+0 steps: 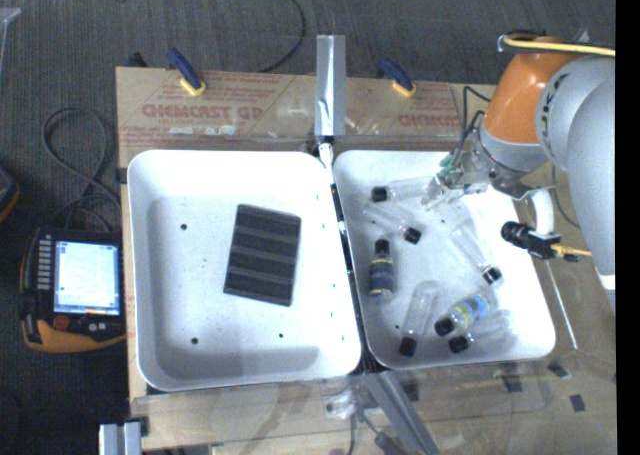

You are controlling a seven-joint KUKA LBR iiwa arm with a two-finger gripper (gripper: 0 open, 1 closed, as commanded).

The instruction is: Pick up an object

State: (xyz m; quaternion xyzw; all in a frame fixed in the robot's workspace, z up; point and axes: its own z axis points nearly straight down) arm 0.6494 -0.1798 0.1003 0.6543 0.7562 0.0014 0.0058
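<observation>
My gripper (447,181) hangs over the far part of the right bin (535,338), below the orange band of the arm (520,108). It is just above a clear plastic bottle (400,193) that lies on its side with its black cap to the left. Several more clear bottles with black caps are scattered in this bin. Among them are a small dark bottle with a yellow label (380,274) and one with a blue label (468,312). A dark ribbed rectangular block (263,253) lies flat in the left bin (150,343).
The two bins meet at a raised rim (340,243) in the middle. A metal post (329,83) stands behind that rim. Blue clamps (183,68) hold the backboard. A teach pendant (75,286) lies on the floor to the left.
</observation>
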